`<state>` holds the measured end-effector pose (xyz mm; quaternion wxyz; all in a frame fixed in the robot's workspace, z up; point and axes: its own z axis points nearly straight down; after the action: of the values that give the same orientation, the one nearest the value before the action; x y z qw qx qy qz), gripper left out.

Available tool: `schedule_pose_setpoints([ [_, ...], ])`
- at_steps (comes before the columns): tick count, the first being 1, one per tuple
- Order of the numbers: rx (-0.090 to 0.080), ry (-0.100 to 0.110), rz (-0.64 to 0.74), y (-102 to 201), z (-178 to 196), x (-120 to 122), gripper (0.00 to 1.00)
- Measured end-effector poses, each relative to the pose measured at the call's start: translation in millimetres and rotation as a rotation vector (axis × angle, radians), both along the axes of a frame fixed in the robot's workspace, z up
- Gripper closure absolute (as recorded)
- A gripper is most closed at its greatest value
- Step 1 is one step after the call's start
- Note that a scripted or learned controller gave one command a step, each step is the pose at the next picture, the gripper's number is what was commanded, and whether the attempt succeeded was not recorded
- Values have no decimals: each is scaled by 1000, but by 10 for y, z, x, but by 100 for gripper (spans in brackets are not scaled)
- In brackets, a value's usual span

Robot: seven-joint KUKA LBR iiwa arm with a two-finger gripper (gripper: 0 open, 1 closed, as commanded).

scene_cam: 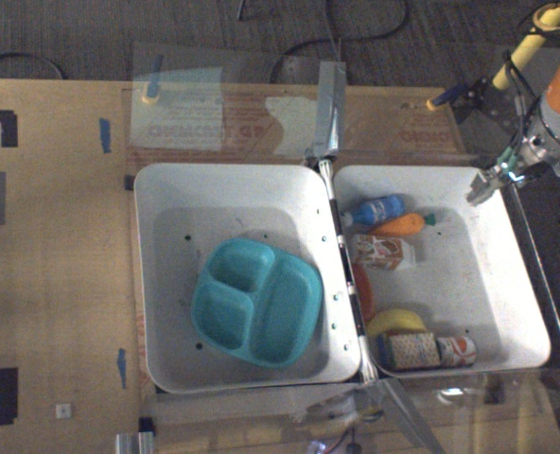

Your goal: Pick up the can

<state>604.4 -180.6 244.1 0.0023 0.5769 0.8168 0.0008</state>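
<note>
Red-and-white at its end, the can (457, 350) lies on its side against the right bin's (507, 282) near wall, just beside a patterned box (411, 350) and well apart from the gripper (481, 189), which hovers at the far rim. Nothing is grasped yet; whether it stands open I cannot tell.

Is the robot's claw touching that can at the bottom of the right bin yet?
Apart. In the camera view the gripper sits at the right bin's upper right rim, while the can lies by the near wall, bare floor between.
</note>
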Motion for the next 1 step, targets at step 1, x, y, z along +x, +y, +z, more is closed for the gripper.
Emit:
schedule_pose_setpoints([
  [1, 0, 2, 312, 358, 269, -642, 100],
])
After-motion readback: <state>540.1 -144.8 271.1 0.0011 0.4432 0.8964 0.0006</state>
